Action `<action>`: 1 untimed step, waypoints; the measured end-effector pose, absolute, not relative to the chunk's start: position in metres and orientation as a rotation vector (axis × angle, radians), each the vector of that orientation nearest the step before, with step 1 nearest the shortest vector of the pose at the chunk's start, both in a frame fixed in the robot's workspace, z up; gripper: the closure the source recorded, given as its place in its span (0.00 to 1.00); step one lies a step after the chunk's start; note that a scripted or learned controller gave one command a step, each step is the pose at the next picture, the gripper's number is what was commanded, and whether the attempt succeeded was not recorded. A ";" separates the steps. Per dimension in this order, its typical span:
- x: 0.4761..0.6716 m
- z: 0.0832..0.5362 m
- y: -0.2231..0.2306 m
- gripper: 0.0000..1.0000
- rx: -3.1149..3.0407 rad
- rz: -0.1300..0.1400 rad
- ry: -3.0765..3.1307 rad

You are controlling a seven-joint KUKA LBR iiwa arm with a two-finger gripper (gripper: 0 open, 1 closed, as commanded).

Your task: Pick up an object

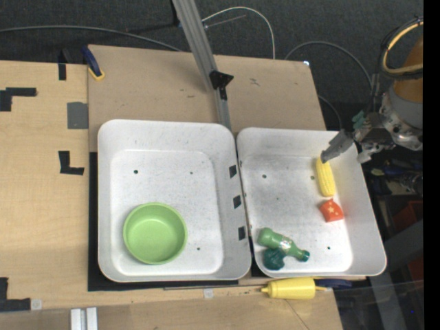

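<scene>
My gripper (346, 150) hovers over the right edge of the right bin (275, 150), open with nothing between its fingers. One grey finger (337, 146) points down-left toward the top end of a yellow corn cob (325, 176), which lies just below it. Below the corn sits a small orange-red block (331, 210). At the bin's front lie a green bottle (283, 242) and a small teal piece (273, 258), touching each other.
The left bin (165, 139) holds a green bowl (155, 232) at its front left. A yellow squeeze bottle (292, 289) lies on the bench outside the right bin's front rim. A grey pole (199, 40) slants over the bench behind the bins.
</scene>
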State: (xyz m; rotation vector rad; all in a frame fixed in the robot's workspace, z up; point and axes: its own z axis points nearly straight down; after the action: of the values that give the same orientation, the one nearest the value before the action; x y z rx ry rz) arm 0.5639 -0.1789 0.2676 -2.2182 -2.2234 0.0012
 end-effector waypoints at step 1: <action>0.564 0.268 -0.179 0.00 -2.218 0.001 -2.223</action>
State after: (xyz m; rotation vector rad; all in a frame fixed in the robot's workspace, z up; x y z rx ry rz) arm 0.5639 -0.1790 0.2676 -2.2183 -2.2233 0.0012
